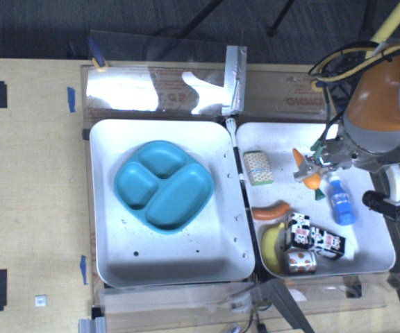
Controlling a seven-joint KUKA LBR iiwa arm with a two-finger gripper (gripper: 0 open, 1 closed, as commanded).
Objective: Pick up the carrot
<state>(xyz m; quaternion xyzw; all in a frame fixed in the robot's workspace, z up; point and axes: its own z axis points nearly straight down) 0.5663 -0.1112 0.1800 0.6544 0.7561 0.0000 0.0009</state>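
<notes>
hovering low over the right bin point(373, 255), the gripper point(314, 169) sits at the upper middle of that bin, right on top of the carrot point(304, 166). its metal parts cover the carrot's middle, and whether the gripper is spread or closed cannot be told from this slanted view, nor whether the carrot is truly gripped.

the carrot shows as orange on either side of the gripper: a narrow end pointing up and to the left near the bin's back, and a rounder patch just below the gripper, with a small green bit beside it that may be its top. so its long axis seems to run from upper left to lower right, passing directly beneath the gripper. the coming move likely turns on that alignment: the carrot lies under the gripper, not off to a side, so a straight close and lift would be the thing to try.

just right of the carrot lies a blue bottle point(340, 203), near enough to be nudged. to the left, apart, rests a checked sponge point(258, 167). toward the front of the bin lie a sausage point(271, 211), a banana point(272, 247), a black and white carton point(317, 236) and a small can point(299, 261), all well clear. the left bin point(110, 207) holds a blue divided plate point(162, 184).
</notes>
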